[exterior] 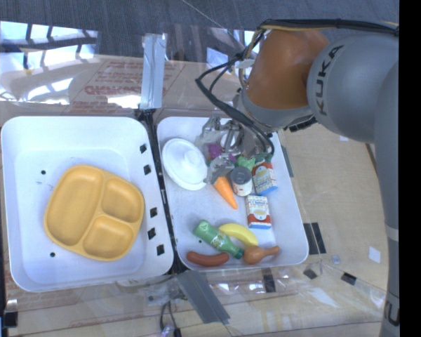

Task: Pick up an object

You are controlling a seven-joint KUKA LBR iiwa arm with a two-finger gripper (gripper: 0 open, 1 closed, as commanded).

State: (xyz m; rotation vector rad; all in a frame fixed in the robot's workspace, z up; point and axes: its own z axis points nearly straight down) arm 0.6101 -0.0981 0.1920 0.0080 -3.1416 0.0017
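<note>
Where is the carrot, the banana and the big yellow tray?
carrot (226,192), camera view, middle of its orange body
banana (239,234), camera view, middle of its yellow curve
yellow tray (92,211), camera view, ridge where its compartments meet

Left bin (21,146) holds a yellow divided plate (92,211), lying flat toward the near-left part. Right bin (292,223) sits just beside it, black clips (153,213) along the shared edge. Both rest on the counter (119,83), silver tape strip (153,69) behind them.
</note>
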